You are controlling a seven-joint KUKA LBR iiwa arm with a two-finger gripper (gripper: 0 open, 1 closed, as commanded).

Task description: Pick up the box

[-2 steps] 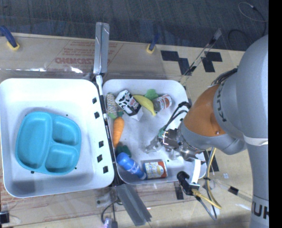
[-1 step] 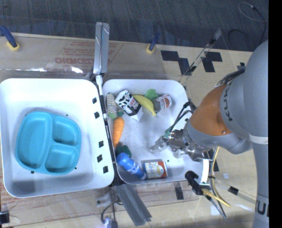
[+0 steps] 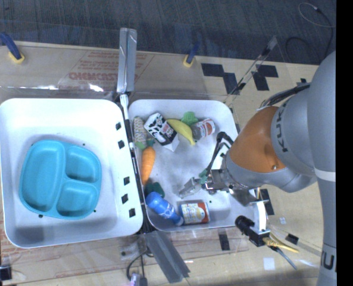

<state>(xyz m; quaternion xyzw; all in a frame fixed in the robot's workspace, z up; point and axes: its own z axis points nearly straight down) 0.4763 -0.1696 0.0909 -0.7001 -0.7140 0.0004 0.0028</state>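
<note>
1. Nothing is picked up yet, by my reckoning: the box (image 3: 162,128), the black-and-white patterned one, lies in the right bin (image 3: 225,109) at its far end, between the corn (image 3: 140,131) and the banana (image 3: 183,130).
2. The hand (image 3: 191,186) hovers low over the bin's middle, nothing between its fingers; whether they are spread or closed I cannot tell.
3. The box lies well apart from the hand, up and to the left of it, so reach, grasp and lift all remain.

Two white bins (image 3: 9,159), one blue tray (image 3: 60,177). Left of my gripper (image 3: 191,186): one box (image 3: 160,128), banana (image 3: 182,131), carrot (image 3: 147,163), bottle (image 3: 162,208), two cans (image 3: 194,212).
</note>
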